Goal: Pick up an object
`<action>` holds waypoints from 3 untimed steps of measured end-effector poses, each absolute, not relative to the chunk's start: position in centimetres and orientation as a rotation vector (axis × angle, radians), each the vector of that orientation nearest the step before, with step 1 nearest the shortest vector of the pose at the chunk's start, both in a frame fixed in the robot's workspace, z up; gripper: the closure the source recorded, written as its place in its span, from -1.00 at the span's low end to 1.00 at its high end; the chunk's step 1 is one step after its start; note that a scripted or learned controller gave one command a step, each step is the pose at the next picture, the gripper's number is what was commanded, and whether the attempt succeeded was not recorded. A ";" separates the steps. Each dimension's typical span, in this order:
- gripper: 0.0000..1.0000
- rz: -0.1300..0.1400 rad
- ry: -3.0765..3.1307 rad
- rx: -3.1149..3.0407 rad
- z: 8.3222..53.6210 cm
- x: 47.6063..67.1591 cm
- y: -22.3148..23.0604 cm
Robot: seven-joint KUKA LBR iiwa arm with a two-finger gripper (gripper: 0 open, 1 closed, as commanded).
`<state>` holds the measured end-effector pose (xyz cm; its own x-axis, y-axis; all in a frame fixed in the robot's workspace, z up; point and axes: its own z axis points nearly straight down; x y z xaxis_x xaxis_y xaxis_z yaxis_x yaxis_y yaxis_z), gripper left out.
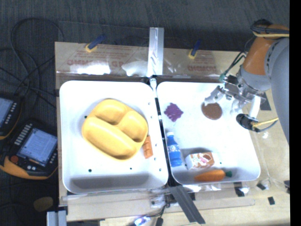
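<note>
You've got the gripper [225, 94] over the far-right part of the right bin [244, 145], w/ the arm [263, 55] coming in from the right. Can't tell from this angle what state the tool is in; nothing visibly pinched.

Closest candidate is the brown disc [212, 110], lying flat on the bin floor just near-left of the tool. Purple piece [173, 111] sits further left, close to the divider. Blue bottle [173, 150] lies along the left wall, pink-and-white carton [201, 160] just beside it, carrot [210, 175] against the near wall. Left bin [75, 173] holds the big yellow bread-like thing [115, 127] and a small orange piece [147, 147] at its right edge.

Risks, my read: the disc is thin and flat, so a descent that stops short prob closes on air, and an off-centre one may just shove it sideways. Bottle and carton are nearly touching, so a grab there could nudge both. Carrot hugs the wall, so a finger may strike the rim. Watch the cable [263, 123] by the wrist too; it hangs near the bin's right edge.
</note>
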<state>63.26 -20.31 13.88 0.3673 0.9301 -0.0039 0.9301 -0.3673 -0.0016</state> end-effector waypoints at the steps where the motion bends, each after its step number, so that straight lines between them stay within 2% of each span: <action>1: -1.00 0.004 1.917 2.485 8.8 65.0 -19.4; 2: 1.00 -0.001 1.916 2.482 9.7 65.0 -19.5; 3: 1.00 -0.004 1.822 2.561 21.5 59.7 -15.4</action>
